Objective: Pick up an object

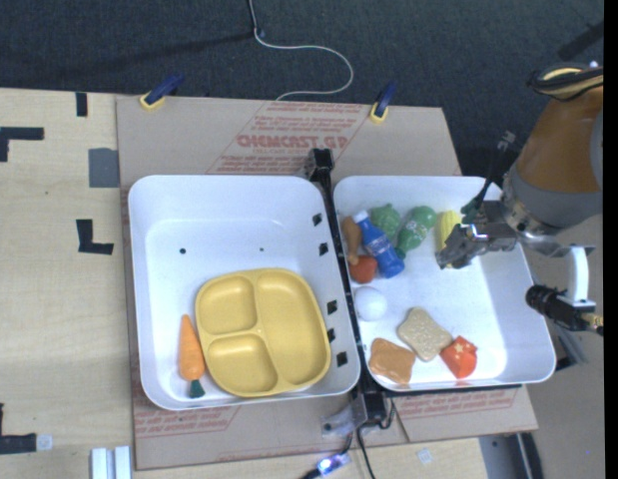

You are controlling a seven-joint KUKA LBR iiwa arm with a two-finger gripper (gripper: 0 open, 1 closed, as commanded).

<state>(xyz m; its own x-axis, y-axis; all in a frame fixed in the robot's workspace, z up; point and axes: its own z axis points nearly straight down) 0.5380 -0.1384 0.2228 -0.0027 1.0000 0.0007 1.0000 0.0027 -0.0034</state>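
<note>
Two bins: your gripper (456, 250) is hovering over the right bin (508, 312), toy food (388, 236) leftward; grip state unclear.

Arm (563, 138) cut by right edge; end effector (456, 250) fingers indistinct.

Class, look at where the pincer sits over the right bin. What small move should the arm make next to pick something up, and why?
Probably a short move toward the view's left and down. The pincer hangs over the right bin with nothing visible between its fingers, beside the yellow item. That yellow piece lies nearest, at the edge of the cluster with the green toys and blue bottle, so it looks like the easiest target.
</note>
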